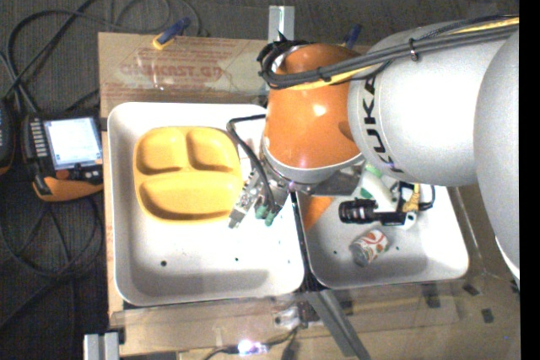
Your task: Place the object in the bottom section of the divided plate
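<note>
"Plate first: where is it on your feed?"

"I have it in the left bin. It's yellow and lies flat toward that bin's upper left corner. Two small sections run along its top, and the wide bottom section faces the bin's open floor."

"And the hand?"

"The hand hangs over the left bin just beside the plate's right edge, level with the bottom section and tilted down to the left. From this angle I cannot tell whether it is open or closed. The arm comes in from the right and covers much of the right bin."

"So where is the object?"

"I can only give you what lies in the right bin. Against its left wall something orange shows under the wrist, but I cannot tell what it is. Further right a small can, red and white, lies on its side on the bin's floor, well apart from the hand."
</note>
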You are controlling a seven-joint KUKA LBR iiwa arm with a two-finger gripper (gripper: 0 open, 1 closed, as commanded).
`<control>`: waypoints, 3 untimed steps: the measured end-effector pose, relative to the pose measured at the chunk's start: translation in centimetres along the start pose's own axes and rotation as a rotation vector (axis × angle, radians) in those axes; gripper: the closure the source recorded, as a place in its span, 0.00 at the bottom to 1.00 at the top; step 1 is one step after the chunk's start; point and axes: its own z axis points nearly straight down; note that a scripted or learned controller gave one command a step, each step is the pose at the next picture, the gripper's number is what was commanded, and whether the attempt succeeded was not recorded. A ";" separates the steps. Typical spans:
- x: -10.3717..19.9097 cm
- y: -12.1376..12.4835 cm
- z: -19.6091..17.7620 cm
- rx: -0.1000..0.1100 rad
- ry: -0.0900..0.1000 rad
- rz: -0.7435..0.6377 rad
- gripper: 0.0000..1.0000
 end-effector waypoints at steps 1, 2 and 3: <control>4.5 5.8 1.9 0.003 0.003 0.240 1.00; 2.4 2.9 -7.4 0.001 -0.001 0.237 1.00; -0.9 -2.5 3.7 0.003 0.003 0.266 1.00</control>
